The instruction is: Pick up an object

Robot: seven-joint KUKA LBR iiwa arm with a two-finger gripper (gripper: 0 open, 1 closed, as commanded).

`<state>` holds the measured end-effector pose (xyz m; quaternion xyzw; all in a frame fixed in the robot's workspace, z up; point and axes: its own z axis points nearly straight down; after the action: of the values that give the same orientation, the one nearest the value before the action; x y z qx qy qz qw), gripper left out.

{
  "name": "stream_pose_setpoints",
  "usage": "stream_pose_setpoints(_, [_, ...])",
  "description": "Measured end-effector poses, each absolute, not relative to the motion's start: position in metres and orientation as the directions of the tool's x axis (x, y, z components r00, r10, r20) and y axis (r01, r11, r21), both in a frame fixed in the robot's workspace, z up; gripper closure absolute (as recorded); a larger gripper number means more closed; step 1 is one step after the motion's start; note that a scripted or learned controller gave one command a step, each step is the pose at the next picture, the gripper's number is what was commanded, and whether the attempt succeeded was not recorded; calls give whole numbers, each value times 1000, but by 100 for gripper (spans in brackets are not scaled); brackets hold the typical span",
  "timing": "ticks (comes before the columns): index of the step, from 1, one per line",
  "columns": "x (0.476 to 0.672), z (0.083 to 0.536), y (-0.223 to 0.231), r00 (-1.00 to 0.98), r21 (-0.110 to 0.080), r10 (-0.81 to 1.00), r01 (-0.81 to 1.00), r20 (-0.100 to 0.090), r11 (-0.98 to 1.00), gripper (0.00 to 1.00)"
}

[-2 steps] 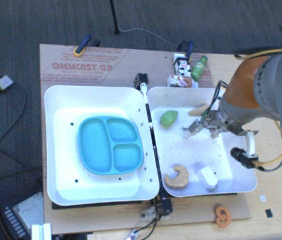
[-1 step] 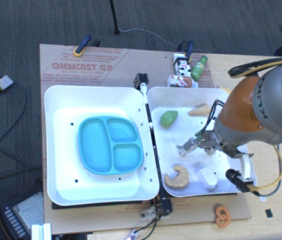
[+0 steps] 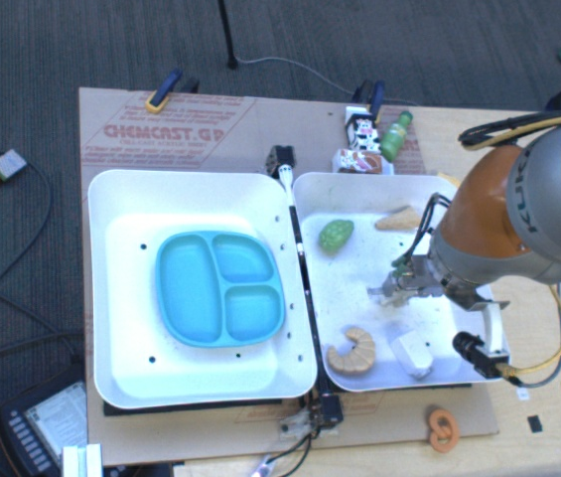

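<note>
while the arm (image 3: 503, 212) reaches in from the right, its gripper (image 3: 395, 288) sits low over the middle of the right bin (image 3: 359, 189), tips near the bin floor. can't tell if it's apart or together, and nothing shows clamped in it. 4 things lie in that bin: a green lumpy obj (image 3: 337, 235) near the upper left, well apart from the gripper; a tan flat piece (image 3: 397, 221) at the top, partly behind the arm's cabling; a tan curved croissant-like obj (image 3: 352, 352) at the lower left; and a white block (image 3: 411, 352) at the bottom, just below-right of the gripper. left bin (image 3: 121, 197) holds a blue 3-compartment tray (image 3: 219, 286), lying flat. on the bench behind the bins, a green bottle (image 3: 394, 136) lies tilted beside a small printed pkg (image 3: 360, 145).
</note>
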<state>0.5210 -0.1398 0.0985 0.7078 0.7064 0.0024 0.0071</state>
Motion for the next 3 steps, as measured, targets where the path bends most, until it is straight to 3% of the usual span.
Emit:
stream_pose_setpoints(1, [566,185,-89,-2,2,1000,1000,0,2,100])
stream_pose_setpoints(2, [520,190,-14,-2,-1,1000,1000,0,2,100])
stream_pose_setpoints(3, [559,184,-87,1,-1,1000,1000,-3,-1,100])
